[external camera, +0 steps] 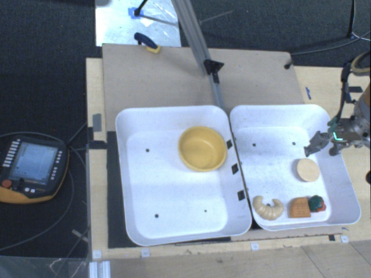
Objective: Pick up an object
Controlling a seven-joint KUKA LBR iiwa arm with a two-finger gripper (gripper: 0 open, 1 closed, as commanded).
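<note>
Two white bins (pixel 174 225) share the bench; a yellow bowl (pixel 202 148) sits left. In the right bin, the gripper (pixel 326 145), fingers spread and empty, hovers just above a round cream disc (pixel 308 170), apparently approaching; next: descend and close.

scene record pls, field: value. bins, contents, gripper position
left bin: holds a yellow bowl, upright, near its upper right
right bin: holds four items
round item: pale disc, right of middle
front row: croissant, orange-brown block, red and green item touching the block's right end
gripper: over the right bin, just above the disc in the view, holding nothing visible
arm: enters from the view's right
</note>
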